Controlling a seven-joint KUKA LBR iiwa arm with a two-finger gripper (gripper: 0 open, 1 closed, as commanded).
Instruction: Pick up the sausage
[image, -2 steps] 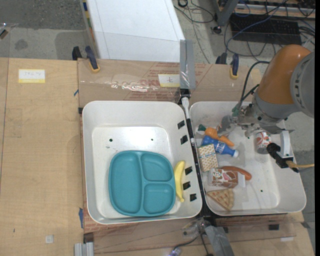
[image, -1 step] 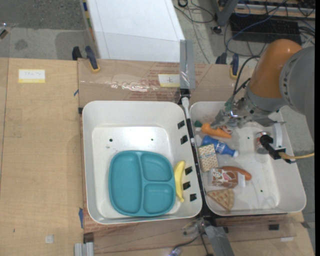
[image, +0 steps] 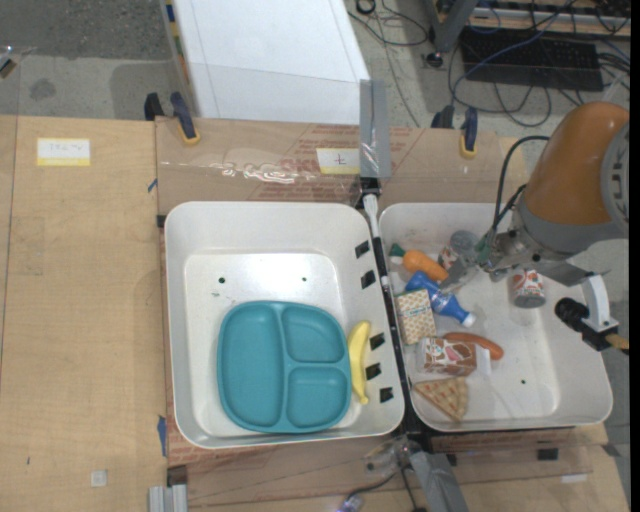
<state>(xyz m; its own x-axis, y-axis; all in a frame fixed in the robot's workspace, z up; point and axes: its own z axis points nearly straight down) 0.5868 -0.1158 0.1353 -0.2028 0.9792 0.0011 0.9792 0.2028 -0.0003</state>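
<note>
We find the sausage (image: 474, 343) lying flat near the middle of the right bin (image: 580, 400), its left end touching a small food packet (image: 447, 356), while the gripper (image: 478, 253) hovers toward the bin's back edge, its grip state something we cannot tell. We judge it light, smooth and roundish, likely to roll or slip, so we would pinch it across its bare right half.

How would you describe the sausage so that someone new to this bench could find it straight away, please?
Look in the right-hand white bin, toward its middle. The sausage lies just above a flat packet printed in red and white, below the blue bottle. It is the only smooth reddish-orange rod there; the nearby carrot is brighter orange and lies higher in the bin.
</note>
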